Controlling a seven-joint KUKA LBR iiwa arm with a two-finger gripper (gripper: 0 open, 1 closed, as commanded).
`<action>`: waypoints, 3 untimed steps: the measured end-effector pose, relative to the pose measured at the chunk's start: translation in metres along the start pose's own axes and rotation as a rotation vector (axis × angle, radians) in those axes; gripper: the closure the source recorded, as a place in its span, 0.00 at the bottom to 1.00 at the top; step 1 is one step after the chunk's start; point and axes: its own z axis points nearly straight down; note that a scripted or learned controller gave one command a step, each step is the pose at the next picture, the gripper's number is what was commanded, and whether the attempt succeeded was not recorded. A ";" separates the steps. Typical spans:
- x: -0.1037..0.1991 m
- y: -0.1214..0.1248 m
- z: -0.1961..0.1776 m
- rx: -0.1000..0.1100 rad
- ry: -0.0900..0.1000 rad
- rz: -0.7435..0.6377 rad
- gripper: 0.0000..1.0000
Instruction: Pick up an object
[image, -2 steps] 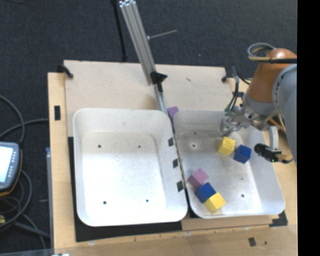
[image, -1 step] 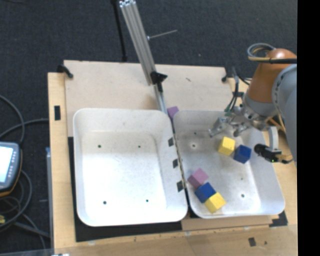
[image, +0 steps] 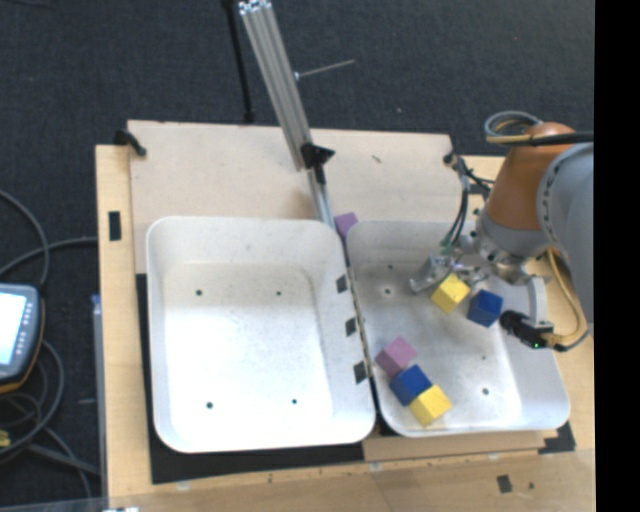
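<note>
The pincer (image: 447, 272), grip state indeterminable, hangs over the yellow cube (image: 450, 292); the adjacent blue cube (image: 485, 307) may deflect closure.

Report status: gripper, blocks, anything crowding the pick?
Gripper low in right bin, right by yellow block; grasp unclear. Blue block crowds it. Three more blocks clustered near the divider.

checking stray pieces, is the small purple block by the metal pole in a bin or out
Out: the purple block sits on the bench beyond the right bin's far corner.
</note>
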 end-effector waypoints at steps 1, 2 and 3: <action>-0.001 0.002 -0.013 -0.006 0.001 0.005 1.00; -0.001 0.002 -0.012 -0.005 0.002 0.007 0.00; 0.035 -0.050 -0.003 -0.006 -0.001 -0.002 0.00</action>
